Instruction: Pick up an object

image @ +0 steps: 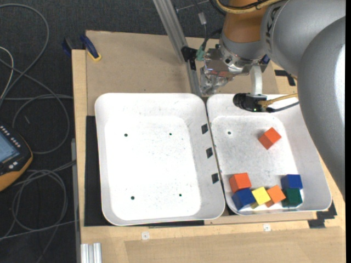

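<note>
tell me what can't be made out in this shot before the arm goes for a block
- Gripper: in the camera view it sits small and blurred at the bins' far edge, so its finger state is unreadable.
- Green block: mostly covered by the blue block above it.
- Right bin: its right rim is overlapped by the grey arm.
- Handheld device: cut off by the left edge.

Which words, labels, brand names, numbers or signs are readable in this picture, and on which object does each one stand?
None can be read.
The handheld device at the left edge has a lit screen and buttons; any writing on it is too small and blurred.
The coloured blocks, the orange block and both white bins show no lettering, just dark dots on the bin floors.
</note>
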`<state>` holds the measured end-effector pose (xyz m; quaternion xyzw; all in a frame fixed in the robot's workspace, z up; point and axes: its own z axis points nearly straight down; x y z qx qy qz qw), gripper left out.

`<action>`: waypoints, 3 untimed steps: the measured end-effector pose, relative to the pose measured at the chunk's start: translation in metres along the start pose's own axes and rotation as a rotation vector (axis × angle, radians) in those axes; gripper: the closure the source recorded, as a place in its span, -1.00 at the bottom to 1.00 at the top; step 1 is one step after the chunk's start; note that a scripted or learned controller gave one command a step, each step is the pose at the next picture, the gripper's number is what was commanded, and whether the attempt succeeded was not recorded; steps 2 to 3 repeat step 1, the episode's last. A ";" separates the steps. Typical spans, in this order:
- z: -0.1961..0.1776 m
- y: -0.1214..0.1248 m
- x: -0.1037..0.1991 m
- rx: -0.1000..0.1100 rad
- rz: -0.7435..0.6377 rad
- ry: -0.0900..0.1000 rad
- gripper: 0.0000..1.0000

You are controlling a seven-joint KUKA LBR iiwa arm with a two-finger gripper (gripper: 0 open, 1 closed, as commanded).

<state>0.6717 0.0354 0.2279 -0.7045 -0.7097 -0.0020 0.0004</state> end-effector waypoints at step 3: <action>-0.015 -0.009 0.057 -0.001 0.000 0.000 1.00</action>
